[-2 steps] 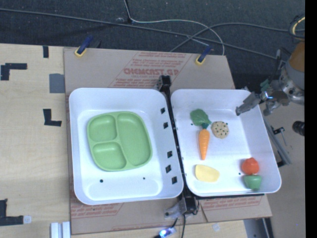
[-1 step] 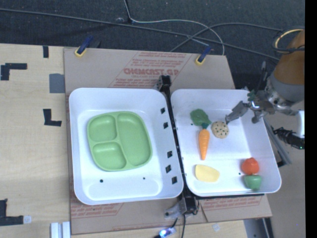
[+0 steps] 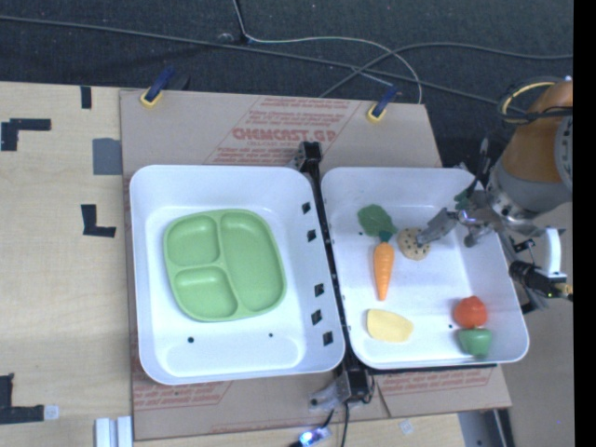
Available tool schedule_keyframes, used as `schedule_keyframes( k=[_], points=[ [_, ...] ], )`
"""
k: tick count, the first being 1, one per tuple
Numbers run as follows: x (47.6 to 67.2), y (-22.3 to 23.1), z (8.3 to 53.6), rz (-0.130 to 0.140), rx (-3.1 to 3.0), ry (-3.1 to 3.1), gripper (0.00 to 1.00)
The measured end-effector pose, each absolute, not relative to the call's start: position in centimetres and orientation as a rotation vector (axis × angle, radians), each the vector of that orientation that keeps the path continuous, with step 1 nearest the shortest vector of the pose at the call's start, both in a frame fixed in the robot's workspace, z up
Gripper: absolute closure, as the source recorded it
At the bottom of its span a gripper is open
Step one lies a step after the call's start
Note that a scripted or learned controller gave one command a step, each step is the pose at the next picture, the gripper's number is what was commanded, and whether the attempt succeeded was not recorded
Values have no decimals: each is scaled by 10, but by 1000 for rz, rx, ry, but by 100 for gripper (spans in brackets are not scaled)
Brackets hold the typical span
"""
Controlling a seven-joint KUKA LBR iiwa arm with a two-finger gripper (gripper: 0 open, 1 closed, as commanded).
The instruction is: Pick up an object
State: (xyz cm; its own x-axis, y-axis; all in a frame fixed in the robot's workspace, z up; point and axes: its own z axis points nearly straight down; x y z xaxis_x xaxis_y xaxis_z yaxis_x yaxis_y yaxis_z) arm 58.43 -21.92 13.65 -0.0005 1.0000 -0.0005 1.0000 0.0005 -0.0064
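From the camera view, the grey arm with its orange band reaches in over the right edge of the right-hand shallow white bin [image 3: 438, 343], and its two-finger hand [image 3: 426, 239] hangs low near that bin's far edge, tips just at a small round speckled beige biscuit-like object [image 3: 411, 244]. Whether the tips are spread, pressed together or pinching the biscuit cannot be told; they are too small and dark against it. Just beside the biscuit, toward the bin's left wall, lie a dark green leafy toy [image 3: 375, 219] and an orange plastic carrot [image 3: 383, 266], pointing toward the near edge. A yellow flat wedge [image 3: 388, 325] sits near the near edge, and a red toy tomato [image 3: 470, 311] touches a green toy pepper [image 3: 476, 341] in the near right corner. The left-hand white bin [image 3: 149, 333] carries a pale green divided plate [image 3: 224, 264].

The step in hand looks like closing on the biscuit. Done well, the hand would straddle it squarely, with tips low against the bin floor so the flat piece does not skid out, and clear of the carrot top. The lift should be straight and slow.
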Motion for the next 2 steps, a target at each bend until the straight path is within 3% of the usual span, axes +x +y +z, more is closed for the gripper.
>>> schedule_keyframes(
  k=[1, 2],
  points=[
    [585, -219, 84, 3, -2220, -2225, 0],
    [586, -218, 99, -1, -2221, -2229, 100]
  ],
)
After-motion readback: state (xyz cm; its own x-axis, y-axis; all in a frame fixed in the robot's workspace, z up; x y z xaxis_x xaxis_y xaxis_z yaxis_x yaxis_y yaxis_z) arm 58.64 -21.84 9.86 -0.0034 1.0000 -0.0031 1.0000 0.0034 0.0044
